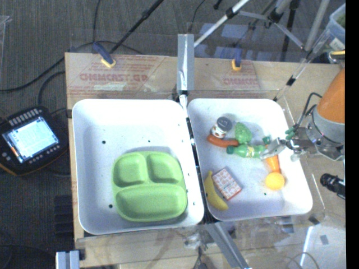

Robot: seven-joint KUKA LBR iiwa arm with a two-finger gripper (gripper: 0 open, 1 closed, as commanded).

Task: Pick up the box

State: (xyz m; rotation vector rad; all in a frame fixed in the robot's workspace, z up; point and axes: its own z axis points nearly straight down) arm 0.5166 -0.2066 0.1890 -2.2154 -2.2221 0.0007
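Observation:
The box (227, 183) is small and flat with a red and white checked pattern. It lies tilted near the front of the right bin (291, 205), beside a banana (215, 193). My gripper (274, 146) reaches in from the right over the bin's middle right, above and to the right of the box and well apart from it. It hovers by the cap end of a green bottle (247, 150) and above an orange carrot piece (272, 162).
The right bin also holds an orange ball (274, 181), a red sausage shape (222, 141), a small jar (223, 125) and a green leafy item (243, 131). A green divided tray (150, 186) lies in the left bin (92, 128).

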